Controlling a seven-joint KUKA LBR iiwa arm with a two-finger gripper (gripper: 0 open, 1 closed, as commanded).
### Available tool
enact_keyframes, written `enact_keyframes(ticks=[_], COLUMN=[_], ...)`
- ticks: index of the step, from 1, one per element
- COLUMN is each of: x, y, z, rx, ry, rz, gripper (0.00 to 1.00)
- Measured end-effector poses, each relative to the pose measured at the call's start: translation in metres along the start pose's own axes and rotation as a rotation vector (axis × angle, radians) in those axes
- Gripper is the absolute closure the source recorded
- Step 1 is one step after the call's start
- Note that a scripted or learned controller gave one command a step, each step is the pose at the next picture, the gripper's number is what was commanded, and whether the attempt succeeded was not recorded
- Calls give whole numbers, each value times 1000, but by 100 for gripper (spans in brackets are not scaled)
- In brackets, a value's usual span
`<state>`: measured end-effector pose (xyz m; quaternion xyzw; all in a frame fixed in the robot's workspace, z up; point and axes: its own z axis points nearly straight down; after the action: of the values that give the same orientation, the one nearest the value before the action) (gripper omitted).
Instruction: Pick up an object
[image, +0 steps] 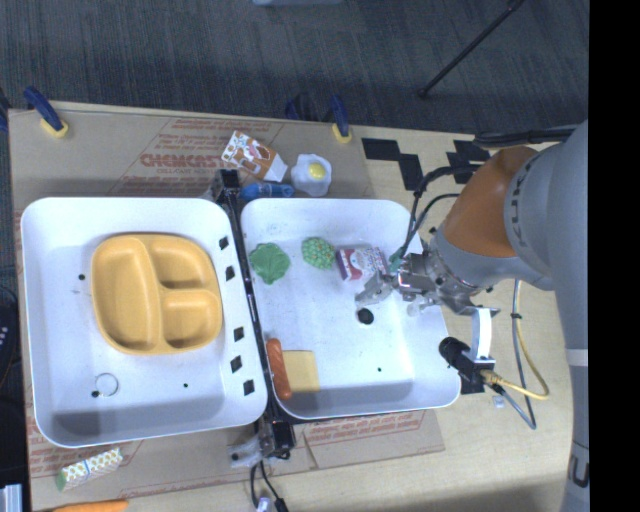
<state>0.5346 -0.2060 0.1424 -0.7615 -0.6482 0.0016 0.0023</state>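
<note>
Orange sausage (275, 366), tan block (301, 370) nearest us. Gripper (378, 288) beside red-white packet (358, 263), right bin (400, 375) far side; jaw state indiscernible. We judge packet light, crinkly; pinch across its width.

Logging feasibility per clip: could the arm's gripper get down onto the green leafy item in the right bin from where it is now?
Probably yes. The green leafy item lies flat and apart from its neighbours, with the gripper in the same bin, nothing standing between them.

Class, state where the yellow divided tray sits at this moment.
The yellow divided tray lies in the left bin of the camera view, across the divider from the green object in the right bin.
</note>
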Motion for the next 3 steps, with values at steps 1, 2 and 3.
enact_keyframes(ticks=[1, 2, 3], x=[39, 59, 41], y=[58, 76, 114], z=[51, 50, 51], rx=[-2, -4, 14], ry=[1, 0, 5], rz=[184, -77, -513], gripper=[0, 0, 0])
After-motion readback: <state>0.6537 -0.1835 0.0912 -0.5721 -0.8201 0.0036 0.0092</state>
